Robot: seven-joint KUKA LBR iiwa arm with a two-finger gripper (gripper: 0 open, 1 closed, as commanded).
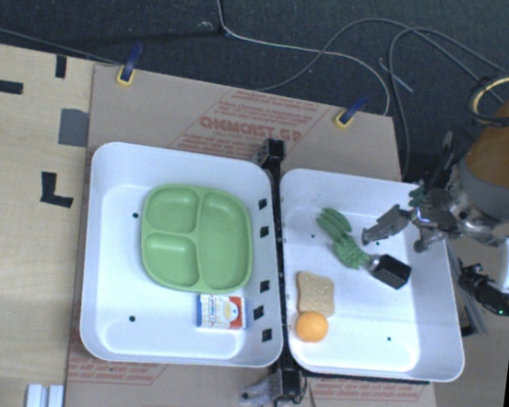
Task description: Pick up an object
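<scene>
Since the gripper [406, 229] hangs w/ fingers spread wide, holding nothing, nearest target is the green brush [343, 237] in the right bin [429, 361]. Prob light, stiff handle; grab mid-handle.

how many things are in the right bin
3. A green toy with a black end lies mid-bin below the tool, a tan slice sits near the left wall, and an orange ball rests just in front of it. Nothing looks hidden.
</scene>
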